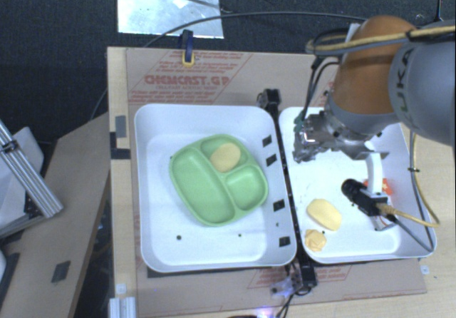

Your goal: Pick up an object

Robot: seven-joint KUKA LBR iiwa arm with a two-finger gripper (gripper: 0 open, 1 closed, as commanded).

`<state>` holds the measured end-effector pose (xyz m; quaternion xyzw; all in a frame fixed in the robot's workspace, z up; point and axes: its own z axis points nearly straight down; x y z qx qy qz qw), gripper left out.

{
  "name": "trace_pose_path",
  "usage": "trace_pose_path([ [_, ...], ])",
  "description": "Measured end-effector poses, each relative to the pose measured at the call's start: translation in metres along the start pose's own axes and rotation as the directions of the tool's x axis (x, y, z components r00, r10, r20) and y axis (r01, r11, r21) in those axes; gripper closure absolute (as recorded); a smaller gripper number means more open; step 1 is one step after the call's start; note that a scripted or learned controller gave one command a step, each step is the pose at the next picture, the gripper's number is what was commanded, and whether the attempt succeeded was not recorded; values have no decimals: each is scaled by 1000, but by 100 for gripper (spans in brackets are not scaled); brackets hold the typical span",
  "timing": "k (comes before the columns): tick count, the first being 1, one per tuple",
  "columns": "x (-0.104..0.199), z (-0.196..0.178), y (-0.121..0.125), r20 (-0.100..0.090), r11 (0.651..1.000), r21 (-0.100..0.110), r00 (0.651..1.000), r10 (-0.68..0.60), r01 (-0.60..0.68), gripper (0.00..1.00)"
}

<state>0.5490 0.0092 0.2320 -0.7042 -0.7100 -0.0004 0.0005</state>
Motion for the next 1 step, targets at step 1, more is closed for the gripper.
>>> trace_pose_path([
  [1,57,9,-17,0,1000,1,1000,1,-1,100],
])
